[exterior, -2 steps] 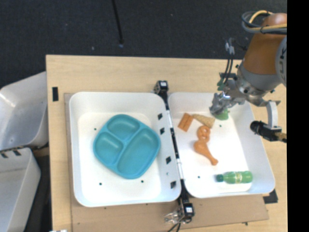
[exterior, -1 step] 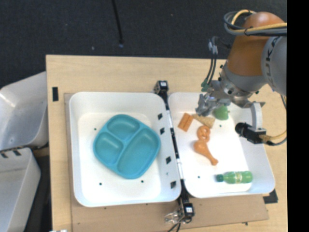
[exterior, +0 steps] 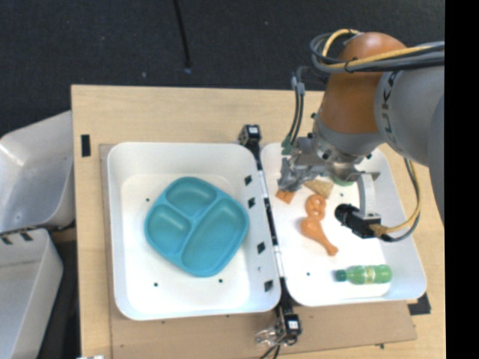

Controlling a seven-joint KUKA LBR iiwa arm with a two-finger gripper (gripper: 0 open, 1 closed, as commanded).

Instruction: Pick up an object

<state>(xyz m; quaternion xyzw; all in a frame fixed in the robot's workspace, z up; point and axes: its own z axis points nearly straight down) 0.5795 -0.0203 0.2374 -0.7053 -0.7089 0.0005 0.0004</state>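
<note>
Nearest the camera, at the front of my right bin (exterior: 404,283), a green bottle (exterior: 364,274) lies on its side, its cap pointing toward the divider between the bins. Just behind it, near the middle of that bin, an orange drumstick-shaped toy (exterior: 317,225) rests on the white floor, thick end away from the camera and thin end angled toward the bottle; the two are apart. To the toy's right a black part on a cable (exterior: 355,221) hangs from my wrist.

The left bin (exterior: 120,200) holds a blue divided plate (exterior: 196,225) lying flat, with three compartments, well apart from everything in the right bin.

Farther back, my pincer (exterior: 297,175) hangs low over the rear left part of the right bin, close to the divider. A small orange piece (exterior: 285,196) sits just below its tip, and a tan piece (exterior: 319,186) lies beside it toward the drumstick. I cannot tell whether my pincer is spread or closed, nor whether it touches either piece.

Beyond that, the worktop (exterior: 172,111) runs back to the dark floor (exterior: 112,28).
</note>
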